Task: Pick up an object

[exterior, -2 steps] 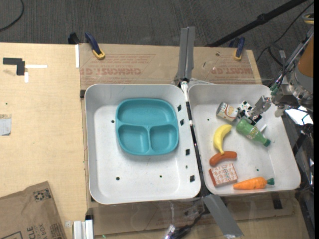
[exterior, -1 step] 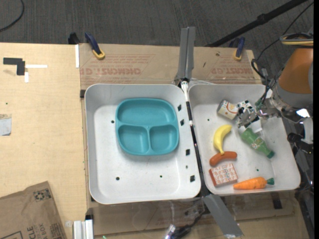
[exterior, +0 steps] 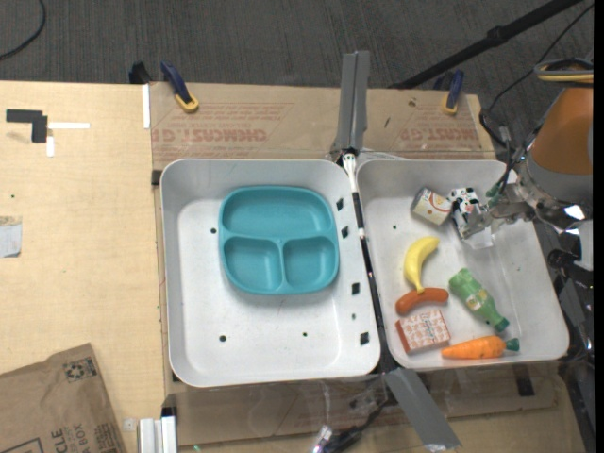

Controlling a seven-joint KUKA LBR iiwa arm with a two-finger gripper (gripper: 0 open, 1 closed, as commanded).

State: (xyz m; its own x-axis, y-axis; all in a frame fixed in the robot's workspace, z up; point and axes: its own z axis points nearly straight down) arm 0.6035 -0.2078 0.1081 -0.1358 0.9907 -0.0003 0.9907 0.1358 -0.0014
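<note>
Gripper (exterior: 475, 226) low in right bin (exterior: 528, 347).

The left bin (exterior: 179, 281) holds a divided plate (exterior: 279, 240) in its upper middle; the right bin (exterior: 538, 281) holds a banana (exterior: 420, 259) at centre, a sausage (exterior: 422, 299) below it, a carrot (exterior: 477, 348) at lower right, a bottle (exterior: 477, 299) above the carrot.

Dark grey carpet (exterior: 236, 17) — wooden bench (exterior: 75, 243)
</note>
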